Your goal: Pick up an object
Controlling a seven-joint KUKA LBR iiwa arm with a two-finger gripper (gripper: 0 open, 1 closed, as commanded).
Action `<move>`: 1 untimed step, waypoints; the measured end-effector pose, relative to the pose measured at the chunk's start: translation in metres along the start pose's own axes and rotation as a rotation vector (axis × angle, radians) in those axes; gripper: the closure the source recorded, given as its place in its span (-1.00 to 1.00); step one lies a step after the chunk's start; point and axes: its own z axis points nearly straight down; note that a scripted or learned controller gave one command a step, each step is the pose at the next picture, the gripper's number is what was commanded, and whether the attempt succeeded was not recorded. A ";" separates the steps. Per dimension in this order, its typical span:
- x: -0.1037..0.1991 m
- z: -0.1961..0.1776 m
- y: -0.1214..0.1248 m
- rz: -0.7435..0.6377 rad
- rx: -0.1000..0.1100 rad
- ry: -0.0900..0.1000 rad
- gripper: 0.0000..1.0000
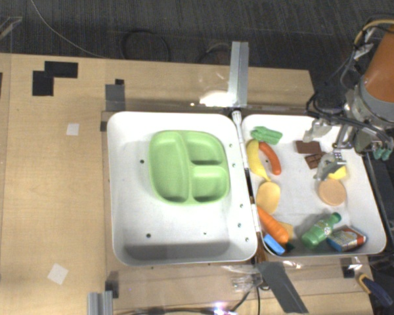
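Observation:
My gripper [320, 151] is over the upper right part of the right bin [374, 209], open, its two pale fingers spread apart. Two small brown blocks [309, 148] lie on the bin floor between and just left of the fingers. A small yellow piece [340, 173] sits beside the lower finger, and a tan round disc [331, 192] lies just below it. Nothing is held between the fingers.
The right bin also holds a green pod [266, 135], a banana [254, 159], a red sausage [270, 157], a pale potato [268, 196], a carrot [272, 224], a green bottle [320, 230] and a small can [347, 239]. A green divided plate [187, 166] lies in the left bin [128, 195].

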 end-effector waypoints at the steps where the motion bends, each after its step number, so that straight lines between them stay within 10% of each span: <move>1: -0.020 0.125 0.021 0.080 -0.003 0.015 -1.00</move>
